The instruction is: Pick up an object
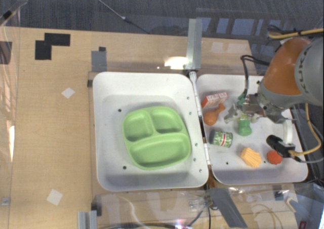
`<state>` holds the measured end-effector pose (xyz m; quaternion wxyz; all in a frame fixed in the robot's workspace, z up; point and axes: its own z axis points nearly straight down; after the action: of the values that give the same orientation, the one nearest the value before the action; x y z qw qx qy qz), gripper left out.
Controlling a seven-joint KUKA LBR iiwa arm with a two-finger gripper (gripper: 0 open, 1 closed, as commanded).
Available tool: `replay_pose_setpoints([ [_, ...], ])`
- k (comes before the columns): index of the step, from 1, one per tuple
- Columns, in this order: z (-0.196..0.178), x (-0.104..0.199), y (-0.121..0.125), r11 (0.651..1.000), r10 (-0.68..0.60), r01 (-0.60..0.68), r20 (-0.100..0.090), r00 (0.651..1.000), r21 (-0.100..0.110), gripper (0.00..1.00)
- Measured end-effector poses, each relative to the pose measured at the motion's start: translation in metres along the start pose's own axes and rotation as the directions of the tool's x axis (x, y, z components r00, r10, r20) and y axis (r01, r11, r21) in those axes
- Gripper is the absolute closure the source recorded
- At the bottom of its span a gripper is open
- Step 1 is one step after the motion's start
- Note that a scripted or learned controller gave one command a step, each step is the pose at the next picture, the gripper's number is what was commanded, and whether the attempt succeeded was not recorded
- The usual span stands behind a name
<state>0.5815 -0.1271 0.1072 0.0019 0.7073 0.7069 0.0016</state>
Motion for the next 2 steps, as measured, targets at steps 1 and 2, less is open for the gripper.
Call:
replay_pose_setpoints([
  [1,0.021,-0.065,0.043,0.996,0.088,-0.088,0.001,0.996,-0.001,0.0],
  [2,0.007,-0.064,0.046,0.997,0.083,-0.083,0.002,0.997,-0.008,1.0],
])
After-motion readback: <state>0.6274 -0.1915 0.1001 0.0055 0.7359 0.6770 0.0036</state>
